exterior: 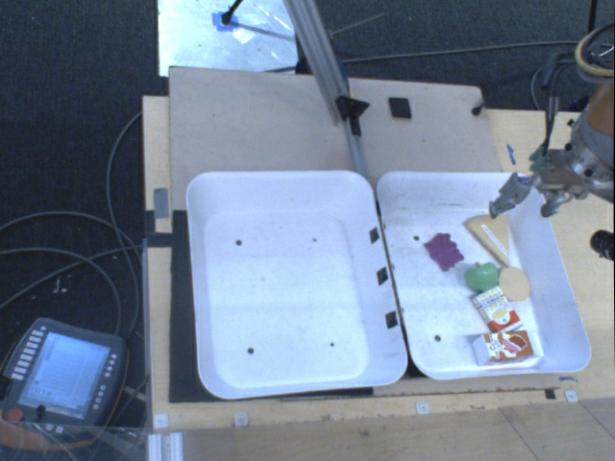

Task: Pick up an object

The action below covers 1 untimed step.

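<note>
camera view | fingers [528, 198] spread, holding nothing | carton [504, 334] print unreadable

Five small objects lay in the right bin [452, 188], gathered along its right side. A purple lumpy piece [444, 251] sat nearest the bin's middle, apart from the others. A pale yellow wedge [488, 238] lay slantwise near the right wall. Below it a green rounded object [481, 277] touched a tan round one [514, 283]. A small white and orange packet [493, 306] lay just beneath them, and a red and white carton [505, 346] lay flat near the bin's front right corner.
</note>
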{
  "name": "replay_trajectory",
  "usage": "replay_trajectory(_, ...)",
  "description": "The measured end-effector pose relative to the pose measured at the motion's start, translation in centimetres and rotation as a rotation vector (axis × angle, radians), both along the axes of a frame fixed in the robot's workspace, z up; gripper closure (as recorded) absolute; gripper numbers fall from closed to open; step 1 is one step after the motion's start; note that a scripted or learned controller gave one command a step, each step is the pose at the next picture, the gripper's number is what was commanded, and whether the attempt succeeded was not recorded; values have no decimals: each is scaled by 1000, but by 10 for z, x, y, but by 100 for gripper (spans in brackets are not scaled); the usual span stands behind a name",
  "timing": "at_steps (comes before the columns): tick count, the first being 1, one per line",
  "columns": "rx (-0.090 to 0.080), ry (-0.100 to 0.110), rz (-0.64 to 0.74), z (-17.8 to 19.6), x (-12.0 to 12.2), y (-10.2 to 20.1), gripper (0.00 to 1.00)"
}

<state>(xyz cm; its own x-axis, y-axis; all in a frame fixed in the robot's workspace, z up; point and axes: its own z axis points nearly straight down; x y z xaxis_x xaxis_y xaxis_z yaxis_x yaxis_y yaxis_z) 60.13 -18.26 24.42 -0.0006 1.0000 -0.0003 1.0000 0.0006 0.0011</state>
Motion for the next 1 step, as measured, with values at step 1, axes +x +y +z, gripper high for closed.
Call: replay_trajectory(1, 0, 2, 2, -42, 86, 2, 0)
